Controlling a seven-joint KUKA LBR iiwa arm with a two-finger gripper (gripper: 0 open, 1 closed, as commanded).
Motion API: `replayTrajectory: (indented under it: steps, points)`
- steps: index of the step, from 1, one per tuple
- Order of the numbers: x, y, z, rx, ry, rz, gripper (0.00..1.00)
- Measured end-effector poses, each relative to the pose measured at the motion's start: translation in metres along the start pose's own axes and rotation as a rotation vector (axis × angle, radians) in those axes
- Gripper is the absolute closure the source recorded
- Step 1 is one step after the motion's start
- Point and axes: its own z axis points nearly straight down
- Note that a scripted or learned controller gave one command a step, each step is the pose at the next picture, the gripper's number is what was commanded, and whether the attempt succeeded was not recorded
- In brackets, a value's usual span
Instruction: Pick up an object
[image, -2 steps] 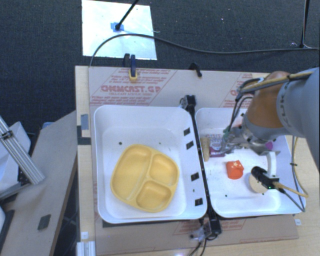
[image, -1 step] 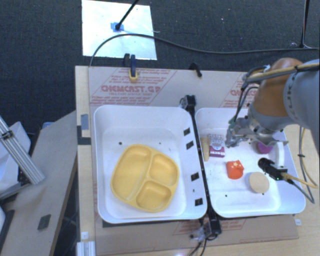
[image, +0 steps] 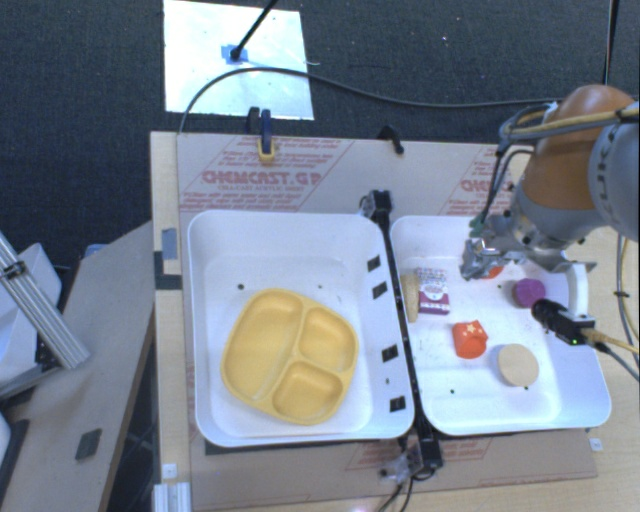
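hand (image: 481, 258) low over right bin (image: 590, 400) | grip state cannot be told | orange block (image: 469, 338), purple ball (image: 529, 292) lie nearby

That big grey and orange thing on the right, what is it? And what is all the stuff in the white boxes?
That is a robot arm. A computer program moves it, and its job is to pick something up. The picture comes from a camera fixed above the bench, looking down at a slant.

At the end of the arm is its gripper, low over the right bin. I cannot tell from here whether it has caught anything.

In that bin lie an orange piece, a purple piece, a round tan disc, a small red and white packet and a tan stick.

The left bin holds a yellow tray with three compartments.
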Motion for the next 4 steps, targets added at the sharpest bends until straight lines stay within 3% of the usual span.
replayTrajectory:
  steps: [1, 4]
  points:
    - [0.0, 0.002, -0.05, -0.001, -0.001, -0.001, 1.0]
    - [0.161, -0.009, -0.035, 0.004, 0.001, -0.005, 1.0]
